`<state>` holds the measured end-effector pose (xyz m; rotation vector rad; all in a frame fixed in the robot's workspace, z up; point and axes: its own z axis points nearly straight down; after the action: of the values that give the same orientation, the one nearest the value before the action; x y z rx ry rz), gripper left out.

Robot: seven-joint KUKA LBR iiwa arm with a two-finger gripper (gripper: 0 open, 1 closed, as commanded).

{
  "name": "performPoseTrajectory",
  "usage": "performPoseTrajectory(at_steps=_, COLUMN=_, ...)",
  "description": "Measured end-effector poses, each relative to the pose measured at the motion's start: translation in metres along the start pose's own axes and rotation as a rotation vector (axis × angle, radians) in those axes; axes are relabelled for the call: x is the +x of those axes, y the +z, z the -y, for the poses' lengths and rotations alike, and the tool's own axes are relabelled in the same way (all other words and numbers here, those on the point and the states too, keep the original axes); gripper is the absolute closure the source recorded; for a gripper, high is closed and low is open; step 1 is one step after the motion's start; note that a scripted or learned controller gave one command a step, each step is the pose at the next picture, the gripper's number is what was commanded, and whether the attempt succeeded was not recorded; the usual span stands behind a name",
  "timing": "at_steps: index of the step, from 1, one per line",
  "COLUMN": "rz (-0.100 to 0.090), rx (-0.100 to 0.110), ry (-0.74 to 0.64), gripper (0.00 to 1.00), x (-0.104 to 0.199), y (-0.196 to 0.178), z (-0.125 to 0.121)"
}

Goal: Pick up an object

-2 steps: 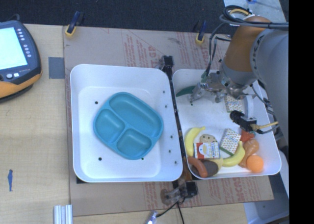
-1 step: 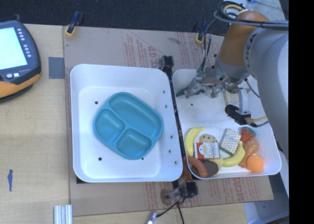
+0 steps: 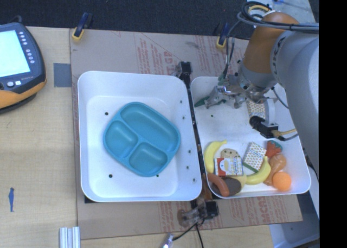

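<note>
At the far left of the worktop (image 3: 43, 149) lies a handheld control pendant (image 3: 16, 62), well clear of the work. Next comes the left bin (image 3: 89, 133), which carries 1 blue divided plate (image 3: 142, 138) lying flat in its middle, with bare white floor all round it.

The right bin (image 3: 203, 92) holds the candidates for the pick, all crowded into its near corner: a yellow banana (image 3: 212, 152), a small printed carton (image 3: 229, 164) just beside it, a dark sausage-like piece (image 3: 225, 185) against the near wall, a checked packet (image 3: 254, 156), and an orange fruit (image 3: 281, 180) with a red piece just above it.

The tool (image 3: 233, 96) hangs over the far end of the right bin, away from the pile; whether its fingers stand apart or together cannot be told from this view, and nothing shows between them.

The step in hand appears to be the approach. A good try would likely travel toward the near corner and descend on a piece at the pile's edge, such as the banana, which has bare floor on its far side.

Room is tight near the wall shared by the 2 bins and along the near rim; the far half of the right bin is the open ground for moving.
</note>
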<state>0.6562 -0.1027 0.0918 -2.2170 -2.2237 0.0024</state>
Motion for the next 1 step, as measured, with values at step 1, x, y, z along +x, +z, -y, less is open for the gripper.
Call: performPoseTrajectory(at_steps=1, rz=-0.001, rx=0.002, ry=0.000, gripper=0.00, x=0.0065, y=0.0001, z=0.0002)
